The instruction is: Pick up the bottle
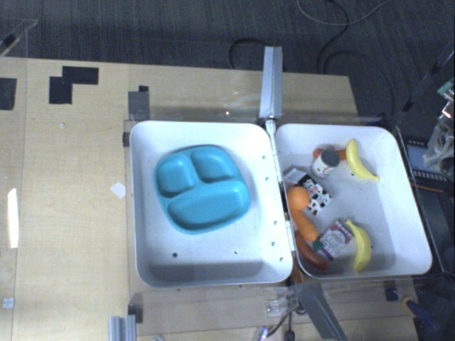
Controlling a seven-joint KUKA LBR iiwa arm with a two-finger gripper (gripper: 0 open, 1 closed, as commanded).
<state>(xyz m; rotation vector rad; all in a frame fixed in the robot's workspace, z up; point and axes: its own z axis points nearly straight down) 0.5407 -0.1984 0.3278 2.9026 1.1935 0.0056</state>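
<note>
The bottle is small, with a purple and red label. It lies on its side in the front part of the right bin. A yellow banana touches its right side, and an orange carrot-shaped piece with a red item lies along its left side.
The right bin also holds a second banana, a white and brown cup-like object, an orange ball and a black and white spotted block. A blue divided plate fills the middle of the left bin. A metal post stands behind the bins.
</note>
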